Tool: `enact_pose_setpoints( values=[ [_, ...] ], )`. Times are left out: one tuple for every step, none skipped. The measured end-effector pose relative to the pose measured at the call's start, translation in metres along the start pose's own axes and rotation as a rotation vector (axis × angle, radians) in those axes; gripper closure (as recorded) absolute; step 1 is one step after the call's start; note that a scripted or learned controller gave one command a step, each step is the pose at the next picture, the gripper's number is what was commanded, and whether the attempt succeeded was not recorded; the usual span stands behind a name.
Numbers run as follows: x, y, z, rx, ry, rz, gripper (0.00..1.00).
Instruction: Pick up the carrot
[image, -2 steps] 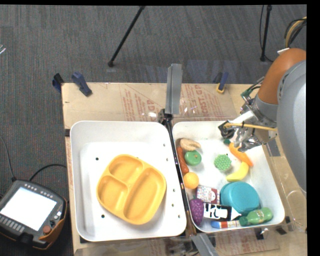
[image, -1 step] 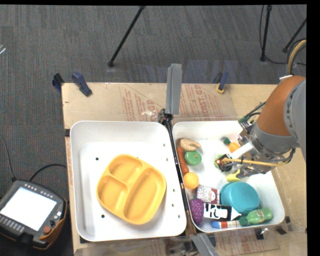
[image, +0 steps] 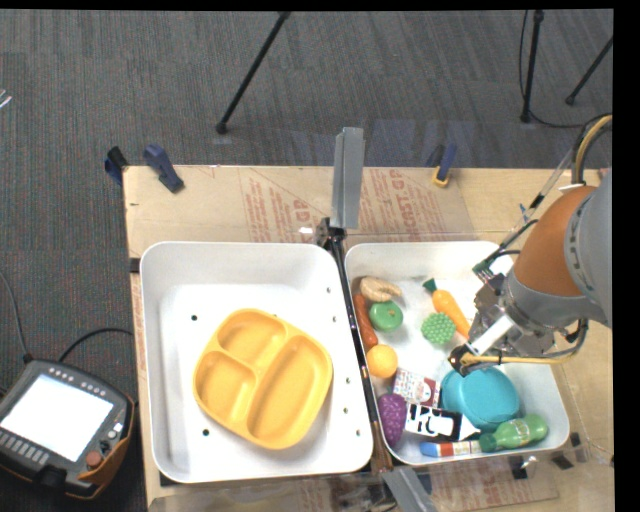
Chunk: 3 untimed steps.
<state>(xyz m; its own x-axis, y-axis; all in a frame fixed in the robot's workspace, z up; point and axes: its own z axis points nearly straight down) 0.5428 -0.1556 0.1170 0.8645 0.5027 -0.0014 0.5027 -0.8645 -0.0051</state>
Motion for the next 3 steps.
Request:
enact_pose_setpoints(
  values=[
    [0.000, -0.118, -0.067, 0.003, -0.003, 0.029, 1.00],
    [-0.032, -0.077, -0.222, -0.005, -0.002, -0.051, 1.00],
    [-0.032, -0.078, -0.219, 0.000, -0.009, -0.053, 0.00]
  ],
)
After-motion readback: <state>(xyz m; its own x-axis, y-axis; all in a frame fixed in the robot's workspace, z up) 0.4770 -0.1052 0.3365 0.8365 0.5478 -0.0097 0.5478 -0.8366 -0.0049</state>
